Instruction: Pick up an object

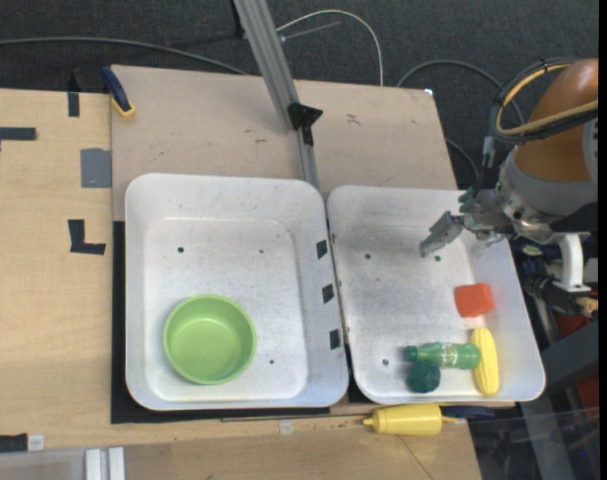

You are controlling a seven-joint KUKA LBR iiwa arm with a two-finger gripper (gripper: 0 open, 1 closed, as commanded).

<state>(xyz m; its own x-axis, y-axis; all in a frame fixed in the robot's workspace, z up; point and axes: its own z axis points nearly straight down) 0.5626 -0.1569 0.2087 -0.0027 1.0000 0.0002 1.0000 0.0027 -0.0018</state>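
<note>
The pincer (441, 236) hangs over the right bin (383, 268); I cannot tell its state. The orange block (473, 299), banana (485, 359) and green bottle (441, 355) lie crowded near the corner, so a grasp may slip

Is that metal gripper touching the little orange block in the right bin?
Apart. In the camera view, the gripper hovers near the bin's upper part, with bare white floor between it and the orange block.
</note>
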